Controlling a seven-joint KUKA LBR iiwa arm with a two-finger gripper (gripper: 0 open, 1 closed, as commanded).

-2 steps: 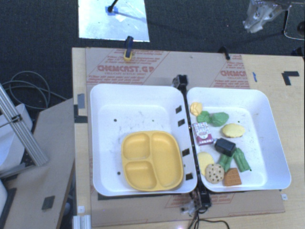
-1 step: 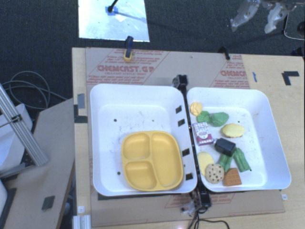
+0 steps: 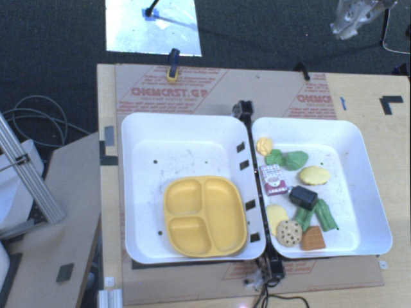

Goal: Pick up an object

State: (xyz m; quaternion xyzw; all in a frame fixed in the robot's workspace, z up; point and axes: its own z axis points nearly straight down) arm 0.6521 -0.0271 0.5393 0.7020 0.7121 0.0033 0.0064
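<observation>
The right bin [image 3: 359, 146] holds a heap of toy food along its left and lower part: a small yellow piece [image 3: 264, 146], green leaves [image 3: 288, 160], a yellow oval [image 3: 314, 175], a pink and white packet [image 3: 273, 179], a black block [image 3: 303, 197], green bean pods [image 3: 323, 215], a pale yellow round [image 3: 275, 215], a chocolate-chip cookie [image 3: 288, 233] and a brown toast slice [image 3: 313, 239]. My gripper [image 3: 350, 19] hangs high at the top right, beyond the bench's far edge and well away from both bins. Nothing shows in it.
A yellow three-compartment plate [image 3: 205, 215] lies in the lower half of the left bin [image 3: 148, 146]. A black clip [image 3: 243, 110] sits on the divide between the bins. A shiny square sheet [image 3: 153, 18] lies on the dark floor at the top left.
</observation>
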